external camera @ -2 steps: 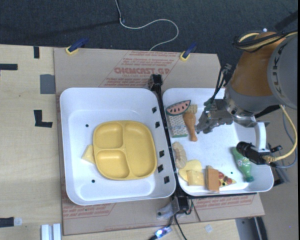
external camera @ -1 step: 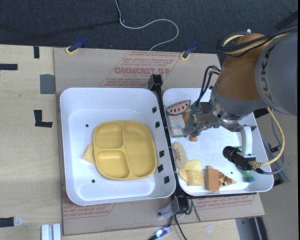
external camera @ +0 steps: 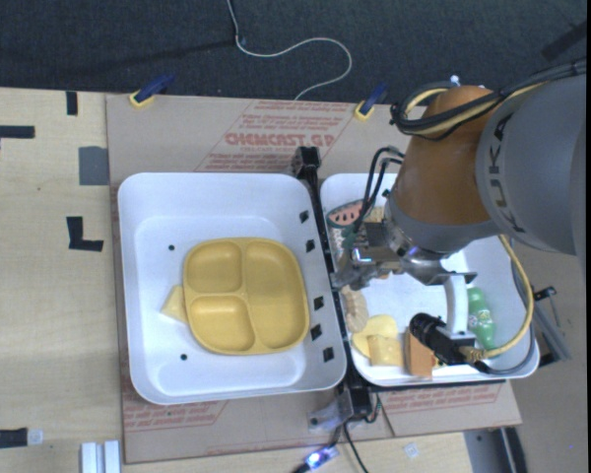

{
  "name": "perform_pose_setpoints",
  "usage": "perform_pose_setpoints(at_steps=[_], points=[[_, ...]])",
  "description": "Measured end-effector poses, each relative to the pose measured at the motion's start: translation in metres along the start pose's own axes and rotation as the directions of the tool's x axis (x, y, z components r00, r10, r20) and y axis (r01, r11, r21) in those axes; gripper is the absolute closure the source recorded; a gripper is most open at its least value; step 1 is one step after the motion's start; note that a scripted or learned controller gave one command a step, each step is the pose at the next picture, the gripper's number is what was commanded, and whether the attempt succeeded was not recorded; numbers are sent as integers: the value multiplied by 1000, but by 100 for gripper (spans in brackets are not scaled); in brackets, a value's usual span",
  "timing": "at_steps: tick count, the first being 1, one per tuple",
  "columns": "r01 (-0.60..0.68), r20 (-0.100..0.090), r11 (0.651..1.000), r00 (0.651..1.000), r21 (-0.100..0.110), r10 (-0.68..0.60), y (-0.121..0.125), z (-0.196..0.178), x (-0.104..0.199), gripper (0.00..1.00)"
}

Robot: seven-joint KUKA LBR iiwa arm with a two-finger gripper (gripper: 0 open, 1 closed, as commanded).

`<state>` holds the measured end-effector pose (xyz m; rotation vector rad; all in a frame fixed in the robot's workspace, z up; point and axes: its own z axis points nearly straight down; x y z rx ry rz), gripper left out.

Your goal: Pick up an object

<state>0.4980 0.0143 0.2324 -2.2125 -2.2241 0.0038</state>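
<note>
Against the right bin's (external camera: 517,368) left wall, gripper (external camera: 360,269) hangs.

Yellow divided plate (external camera: 246,295) flat in L bin, yellow pcs (external camera: 379,338) R bin

**Readable print on board and arm**

Red print on the brown board (external camera: 276,136) beyond the bins reads roughly "CHEMCAST GP", upside down; the smaller red lines around it are too fine to read. The grey arm (external camera: 532,166) shows partial dark letters, seemingly "KU"
</note>
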Motion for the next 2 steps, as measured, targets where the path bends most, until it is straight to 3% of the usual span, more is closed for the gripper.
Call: perform_pose_setpoints(at_steps=[2], points=[[-5,2,1000,1000,-1,5,5,14,-13,100]])
